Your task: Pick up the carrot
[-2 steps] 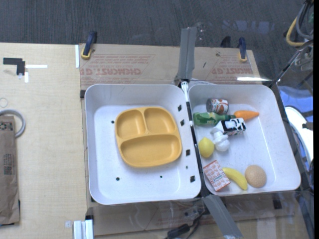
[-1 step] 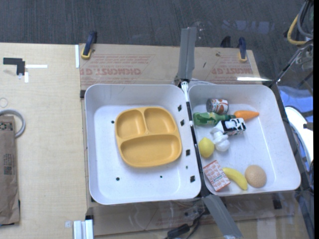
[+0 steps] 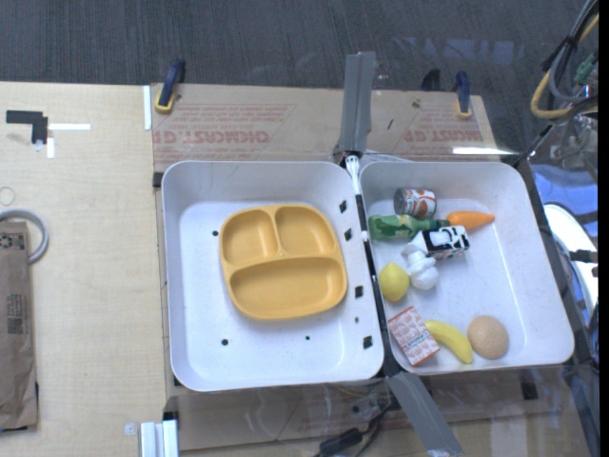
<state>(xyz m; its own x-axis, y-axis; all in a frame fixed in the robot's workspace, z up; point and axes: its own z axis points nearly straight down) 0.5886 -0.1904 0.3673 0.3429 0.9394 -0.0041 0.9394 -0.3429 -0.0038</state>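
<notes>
Carrot [image 3: 470, 220] untouched in right bin [image 3: 533, 284], long axis left-right, tip rightward, beside toy car [image 3: 444, 242]. Gripper state: cannot tell.

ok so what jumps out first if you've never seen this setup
The yellow divided plate lies alone in the left bin. The right bin holds a clutter of small things, with the orange carrot near its far side beside a can, and a banana near its front edge.

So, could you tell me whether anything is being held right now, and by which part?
Nothing is held: the carrot lies loose in the right bin, beside the toy car.
</notes>
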